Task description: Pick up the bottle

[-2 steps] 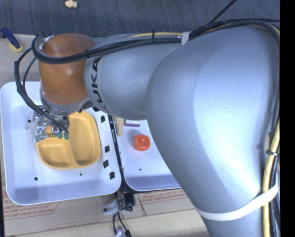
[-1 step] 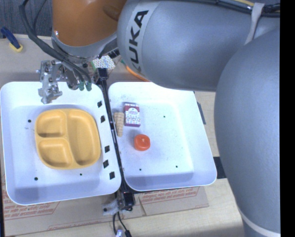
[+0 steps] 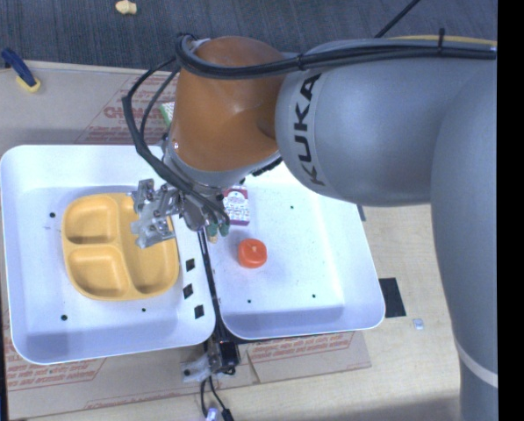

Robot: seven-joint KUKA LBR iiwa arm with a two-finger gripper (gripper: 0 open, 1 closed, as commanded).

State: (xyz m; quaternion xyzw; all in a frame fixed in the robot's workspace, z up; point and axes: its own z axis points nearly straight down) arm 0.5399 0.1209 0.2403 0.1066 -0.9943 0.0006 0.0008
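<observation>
Arm: a grey KUKA arm [image 3: 376, 103] with an orange band [image 3: 222, 103] above the wrist is seen entering from the right and covering much of the upper middle of the camera view. Black cables are looped around the orange section.

Claw [image 3: 161, 217]: it is positioned low over the inner edge of the left bin, above the right rim of the yellow tray. Its metal parts are seen from above and are crowded together; whether it is spread or pressed together cannot be told, and nothing can be made out in its grasp.

Left bin [image 3: 33, 323]: white and shallow. A yellow tray [image 3: 112, 257] with three compartments is held in it, lying flat.

Right bin [image 3: 332, 279]: white and shallow, set touching the left bin along a shared middle edge.

Bottle [image 3: 236, 206]: a small item with a pink and white label is found in the right bin, near its left edge, partly hidden under the wrist. It lies just right of the claw, apart from it.

Orange cap [image 3: 252, 253]: a round orange piece is seen on the floor of the right bin, just below the bottle.

Counter [image 3: 402, 261]: a tan surface is seen beneath the bins, with printed cardboard [image 3: 86, 121] under them.
</observation>
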